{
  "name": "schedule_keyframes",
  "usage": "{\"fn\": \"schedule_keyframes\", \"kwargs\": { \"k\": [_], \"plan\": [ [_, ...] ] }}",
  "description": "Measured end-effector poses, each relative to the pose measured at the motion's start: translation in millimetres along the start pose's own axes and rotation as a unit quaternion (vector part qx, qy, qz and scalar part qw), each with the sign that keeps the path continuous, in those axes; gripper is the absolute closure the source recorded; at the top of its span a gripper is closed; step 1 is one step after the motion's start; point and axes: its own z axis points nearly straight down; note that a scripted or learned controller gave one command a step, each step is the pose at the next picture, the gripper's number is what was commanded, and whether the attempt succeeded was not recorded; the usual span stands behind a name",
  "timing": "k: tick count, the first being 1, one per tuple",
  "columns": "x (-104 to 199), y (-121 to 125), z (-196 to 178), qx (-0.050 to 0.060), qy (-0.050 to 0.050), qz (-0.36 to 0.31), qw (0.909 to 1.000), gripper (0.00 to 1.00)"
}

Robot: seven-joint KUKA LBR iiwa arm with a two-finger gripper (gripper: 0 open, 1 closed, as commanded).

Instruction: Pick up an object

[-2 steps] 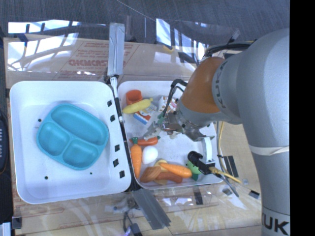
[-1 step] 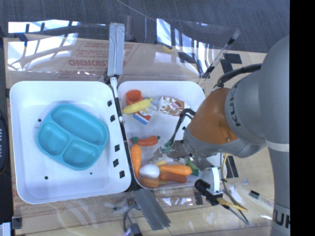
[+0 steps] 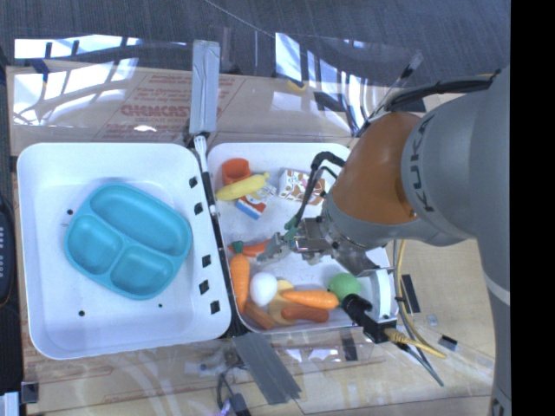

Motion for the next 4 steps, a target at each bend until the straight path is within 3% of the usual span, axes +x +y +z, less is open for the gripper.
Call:
{"fn": "schedule_keyframes", "kwargs": {
  "k": [1, 2, 3, 4],
  "plan": [
    [-14, -2, 85, 0.003, -0.001, -0.066, 0.9978, 0.0],
    [-29, 63, 78, 0.002, 0.0, -0.119, 0.9929, 0.0],
    [-3, 47, -76, -0.002, -0.002, -0.122, 0.9925, 0.0],
    [20, 19, 5, 0.006, 0.001, -0.16, 0.987, 0.0]
  ]
}}
